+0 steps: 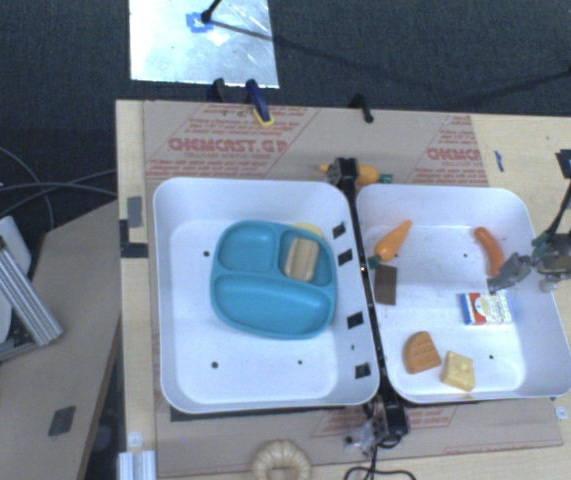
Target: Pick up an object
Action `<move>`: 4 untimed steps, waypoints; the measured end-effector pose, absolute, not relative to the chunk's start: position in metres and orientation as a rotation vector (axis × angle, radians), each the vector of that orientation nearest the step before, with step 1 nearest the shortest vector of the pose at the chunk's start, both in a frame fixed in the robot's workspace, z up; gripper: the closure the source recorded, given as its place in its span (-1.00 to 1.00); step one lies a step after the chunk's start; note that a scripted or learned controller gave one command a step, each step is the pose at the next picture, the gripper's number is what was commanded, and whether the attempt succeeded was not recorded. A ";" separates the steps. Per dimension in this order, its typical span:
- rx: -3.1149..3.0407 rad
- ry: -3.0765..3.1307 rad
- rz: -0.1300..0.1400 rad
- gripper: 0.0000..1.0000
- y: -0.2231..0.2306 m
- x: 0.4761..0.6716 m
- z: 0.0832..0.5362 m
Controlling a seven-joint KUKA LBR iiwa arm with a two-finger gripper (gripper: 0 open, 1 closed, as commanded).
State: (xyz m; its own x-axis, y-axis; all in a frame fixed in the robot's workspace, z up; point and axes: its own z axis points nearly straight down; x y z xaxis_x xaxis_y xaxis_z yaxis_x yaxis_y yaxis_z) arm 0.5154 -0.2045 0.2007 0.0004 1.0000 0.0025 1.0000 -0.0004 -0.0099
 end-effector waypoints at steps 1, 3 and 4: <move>-2.219 -2.226 -0.001 -1.00 -0.204 0.518 0.207; -2.218 -2.222 0.001 -1.00 -0.197 0.524 0.122; -2.232 -2.229 0.000 -1.00 -0.201 0.526 0.088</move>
State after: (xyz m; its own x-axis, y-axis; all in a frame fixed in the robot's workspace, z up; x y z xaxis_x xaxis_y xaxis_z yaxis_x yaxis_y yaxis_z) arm 0.5261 -0.2010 0.0881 0.0015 1.0000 -0.0089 1.0000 -0.0014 0.0089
